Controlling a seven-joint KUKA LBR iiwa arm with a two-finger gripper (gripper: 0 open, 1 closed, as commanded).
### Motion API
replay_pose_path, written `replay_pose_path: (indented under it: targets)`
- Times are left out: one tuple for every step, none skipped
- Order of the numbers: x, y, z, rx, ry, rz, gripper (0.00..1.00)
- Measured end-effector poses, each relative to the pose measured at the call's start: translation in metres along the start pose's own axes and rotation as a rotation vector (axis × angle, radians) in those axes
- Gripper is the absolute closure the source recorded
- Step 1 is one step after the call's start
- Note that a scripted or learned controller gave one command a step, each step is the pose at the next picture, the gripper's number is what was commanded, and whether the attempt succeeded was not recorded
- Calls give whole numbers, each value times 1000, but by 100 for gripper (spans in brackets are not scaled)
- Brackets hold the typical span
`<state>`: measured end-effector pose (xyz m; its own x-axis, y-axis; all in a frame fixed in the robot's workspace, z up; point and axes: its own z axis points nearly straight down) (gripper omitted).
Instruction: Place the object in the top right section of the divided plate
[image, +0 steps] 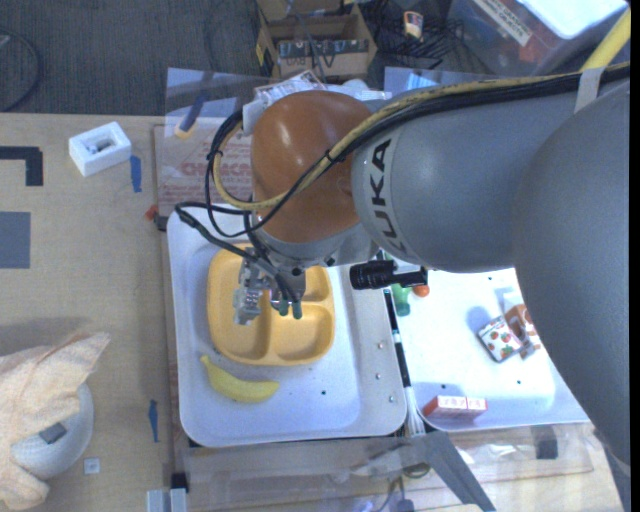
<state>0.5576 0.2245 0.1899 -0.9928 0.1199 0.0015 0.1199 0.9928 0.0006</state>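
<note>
On the surface's left bin (340, 400), we hover our gripper (268, 298) over the divided plate (300, 345) to release, grip state unclear.

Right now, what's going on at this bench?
The KUKA arm reaches in from the right and hangs over the left bin, its gripper low over the yellow divided plate. A banana lies in the bin just in front of the plate. The right bin holds small packaged items. Nothing visibly sits in the plate's sections yet.
</note>
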Motion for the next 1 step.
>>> replay_pose_path:
  targets:
    - [0, 0, 0, 0, 0, 1, 0]
